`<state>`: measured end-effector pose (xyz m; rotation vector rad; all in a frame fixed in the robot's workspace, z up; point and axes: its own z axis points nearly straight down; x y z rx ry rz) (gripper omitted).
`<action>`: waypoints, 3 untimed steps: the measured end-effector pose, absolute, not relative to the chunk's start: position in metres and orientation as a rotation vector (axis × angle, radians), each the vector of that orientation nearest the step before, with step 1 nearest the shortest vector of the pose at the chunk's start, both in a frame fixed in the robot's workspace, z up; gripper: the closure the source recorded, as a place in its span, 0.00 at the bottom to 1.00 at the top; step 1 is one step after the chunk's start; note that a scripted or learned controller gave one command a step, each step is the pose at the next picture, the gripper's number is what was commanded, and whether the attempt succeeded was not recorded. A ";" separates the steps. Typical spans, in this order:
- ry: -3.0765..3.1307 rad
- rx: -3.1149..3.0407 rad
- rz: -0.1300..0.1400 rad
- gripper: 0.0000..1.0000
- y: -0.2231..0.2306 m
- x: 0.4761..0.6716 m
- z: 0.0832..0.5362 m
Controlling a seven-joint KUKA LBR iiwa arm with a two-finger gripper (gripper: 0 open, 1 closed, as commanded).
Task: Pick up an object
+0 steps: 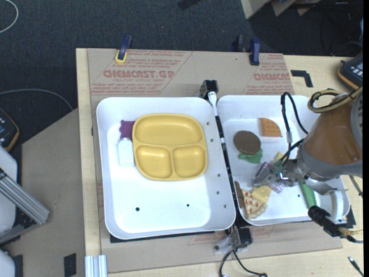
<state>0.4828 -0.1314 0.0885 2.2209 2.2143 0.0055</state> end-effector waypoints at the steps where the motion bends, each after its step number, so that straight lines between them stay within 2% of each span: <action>1: 2.213 2.218 0.006 1.00 -0.132 0.483 0.100; 3: 2.219 2.216 0.004 1.00 -0.124 0.477 0.214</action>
